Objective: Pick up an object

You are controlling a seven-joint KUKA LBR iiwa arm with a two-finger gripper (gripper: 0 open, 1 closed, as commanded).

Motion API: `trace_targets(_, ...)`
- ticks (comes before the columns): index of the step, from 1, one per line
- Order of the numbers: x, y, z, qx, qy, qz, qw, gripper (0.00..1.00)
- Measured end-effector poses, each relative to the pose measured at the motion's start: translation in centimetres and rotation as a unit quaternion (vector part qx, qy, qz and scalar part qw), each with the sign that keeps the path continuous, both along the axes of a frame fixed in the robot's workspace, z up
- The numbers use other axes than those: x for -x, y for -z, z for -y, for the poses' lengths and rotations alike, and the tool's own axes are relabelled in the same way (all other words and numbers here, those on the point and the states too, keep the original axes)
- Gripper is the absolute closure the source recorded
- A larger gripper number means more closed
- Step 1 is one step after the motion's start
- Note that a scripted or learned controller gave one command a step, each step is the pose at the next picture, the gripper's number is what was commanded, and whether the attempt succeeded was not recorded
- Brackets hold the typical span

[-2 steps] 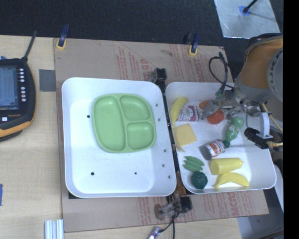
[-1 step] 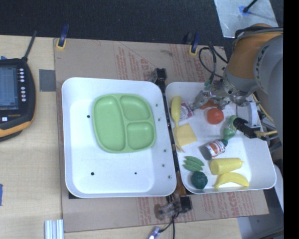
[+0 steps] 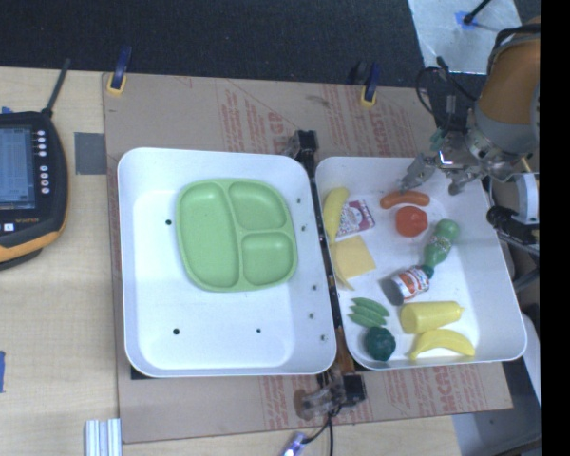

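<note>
Two shallow white bins sat side by side on a cardboard-covered tabletop (image 3: 218,112). The left bin (image 3: 152,302) held a green divided plate (image 3: 236,234) lying flat. The right bin (image 3: 489,283) held a scatter of toy foods: a yellow banana (image 3: 333,212) by its left wall, a cheese slice (image 3: 353,256), a small red-and-white packet (image 3: 357,217), an orange hot dog (image 3: 405,199), a red tomato (image 3: 410,220), a green bottle (image 3: 441,240), a small can (image 3: 411,282), green pea pods (image 3: 369,311), a dark green broccoli (image 3: 379,343), and two yellow pieces at the near right corner. The gripper (image 3: 446,171) hovered over the bin's far right corner, just above the hot dog, its fingers spread wide and holding nothing. A handheld control pendant (image 3: 14,183) lay at the far left.
</note>
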State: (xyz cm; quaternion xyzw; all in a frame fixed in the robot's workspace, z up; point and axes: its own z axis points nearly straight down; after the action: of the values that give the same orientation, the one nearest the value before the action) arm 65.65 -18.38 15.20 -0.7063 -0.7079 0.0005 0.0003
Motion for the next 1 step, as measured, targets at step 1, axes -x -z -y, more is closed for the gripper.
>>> trace_targets(1,2.57,5.06,-3.94,0.0007,-0.002,-0.001,1.0000,0.00)
